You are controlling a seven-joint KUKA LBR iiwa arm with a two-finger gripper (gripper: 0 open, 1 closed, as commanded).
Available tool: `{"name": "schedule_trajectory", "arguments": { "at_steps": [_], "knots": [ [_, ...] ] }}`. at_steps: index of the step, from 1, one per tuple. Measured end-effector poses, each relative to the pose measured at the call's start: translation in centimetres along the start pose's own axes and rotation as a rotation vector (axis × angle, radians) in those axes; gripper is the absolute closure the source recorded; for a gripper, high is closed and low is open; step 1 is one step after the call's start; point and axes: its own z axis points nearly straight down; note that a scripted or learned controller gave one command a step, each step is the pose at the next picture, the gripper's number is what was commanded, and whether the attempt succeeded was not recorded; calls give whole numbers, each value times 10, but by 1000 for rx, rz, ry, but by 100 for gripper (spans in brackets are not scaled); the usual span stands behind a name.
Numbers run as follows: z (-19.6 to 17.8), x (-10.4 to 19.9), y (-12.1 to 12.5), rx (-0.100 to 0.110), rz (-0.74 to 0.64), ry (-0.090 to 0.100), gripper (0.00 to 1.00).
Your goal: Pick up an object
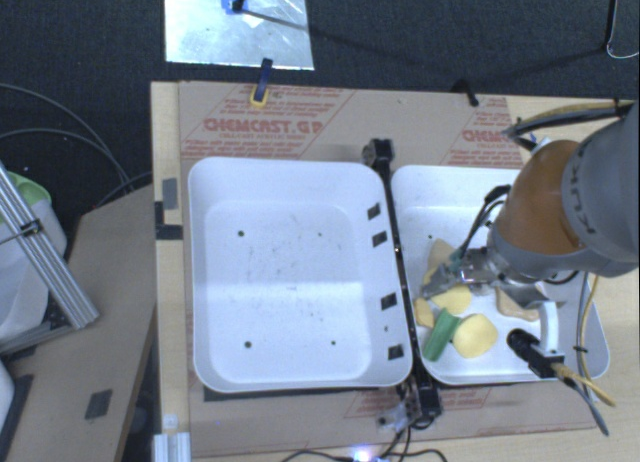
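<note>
Red lettering reading "CHEMCAST, GP" is printed on the brown paper-faced board (300,115) that lies under the two bins, near its far edge on the left. The same red wording is repeated at the board's far right, where it is cut short by the arm, so that only "CHEM" can be made out.

Even overhead light is washing the white bins (290,190) bright, with soft shadows lying along their walls. Foil sheet (238,10) is glaring; detail is looking slightly soft and grainy.
</note>
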Motion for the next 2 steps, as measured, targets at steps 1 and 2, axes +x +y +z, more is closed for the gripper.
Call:
{"name": "schedule_trajectory", "arguments": {
  "at_steps": [1, 2],
  "knots": [
    [-10, 0, 0, 0, 1, 1, 100],
    [-102, 51, -40, 3, 0, 1, 100]
  ]
}}
